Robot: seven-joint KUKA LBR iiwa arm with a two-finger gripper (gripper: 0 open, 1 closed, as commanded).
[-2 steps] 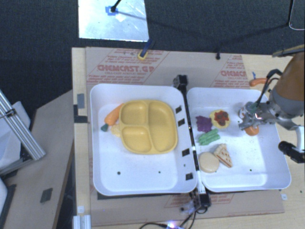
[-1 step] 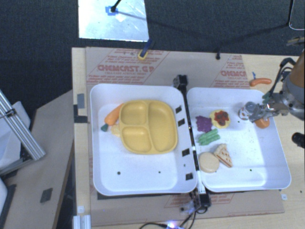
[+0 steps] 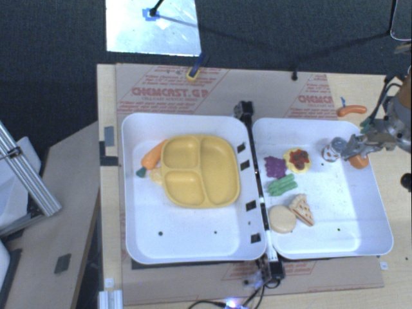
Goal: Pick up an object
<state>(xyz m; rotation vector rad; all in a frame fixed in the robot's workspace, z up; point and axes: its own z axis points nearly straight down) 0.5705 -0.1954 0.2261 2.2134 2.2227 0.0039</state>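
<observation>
Toy food (image 3: 290, 185) in right bin (image 3: 360, 237); jaws (image 3: 343, 148) above.

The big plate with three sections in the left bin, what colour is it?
Yellow. The plate shows clearly in the camera view.

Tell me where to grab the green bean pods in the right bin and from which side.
Grip the green bean pods across their narrow width at mid-length, coming straight down. They lie flat and slanted; the purple grapes sit close above them, so set the claw crosswise to the pods.
</observation>
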